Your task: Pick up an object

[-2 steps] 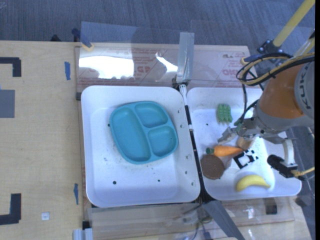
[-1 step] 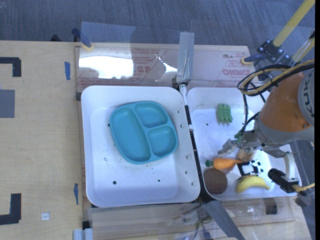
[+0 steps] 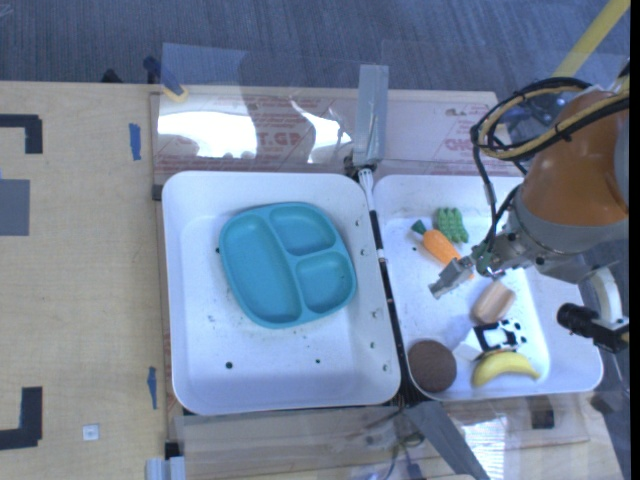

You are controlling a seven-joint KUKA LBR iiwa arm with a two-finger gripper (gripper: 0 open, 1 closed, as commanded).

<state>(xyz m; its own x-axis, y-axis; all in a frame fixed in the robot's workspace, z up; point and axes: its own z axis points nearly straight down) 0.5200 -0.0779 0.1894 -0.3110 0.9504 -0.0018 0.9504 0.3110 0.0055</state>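
My arm (image 3: 570,168) filled the frame's right; below it lay the right bin (image 3: 570,368). My gripper (image 3: 452,278) hung mid-bin beside the carrot (image 3: 440,245) and the tan block (image 3: 493,302); whether it was open, I couldn't tell. Crowded neighbours could deflect a descent, I judged.

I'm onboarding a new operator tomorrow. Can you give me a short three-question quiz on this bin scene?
1. True or false: the blue tray lies in the right bin.
2. Which lies closest to the gripper? A carrot; B banana; C brown ball.
3. What colour is the carrot's leafy top?

Key: 1 false, it lies in the left bin; 2 A; 3 green.
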